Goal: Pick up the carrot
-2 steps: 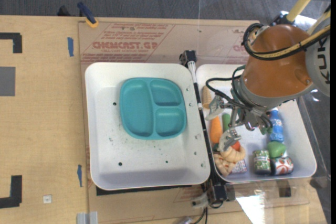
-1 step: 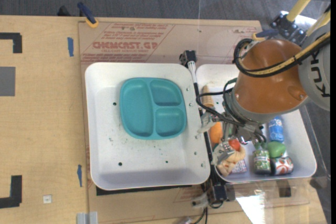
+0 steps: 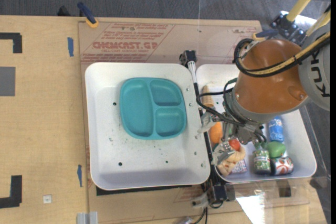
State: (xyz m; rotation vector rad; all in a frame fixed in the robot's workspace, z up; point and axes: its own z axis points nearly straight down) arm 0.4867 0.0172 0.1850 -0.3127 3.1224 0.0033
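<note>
Nearest, we see cans (image 3: 270,162) and a packet (image 3: 231,164) crowding the front of the right bin (image 3: 310,162); just behind them our gripper (image 3: 229,139) hangs low over the clutter, and we cannot tell how it stands or whether it has anything. Beside it the carrot (image 3: 214,132) lies by the bin's left wall, partly hidden, its long axis seemingly running front to back; which end points where, we cannot tell. Farther left, a teal divided plate (image 3: 153,107) sits in the left bin (image 3: 105,155)

Orange carrot (image 3: 215,132), partly hidden, at right bin's left wall
</note>
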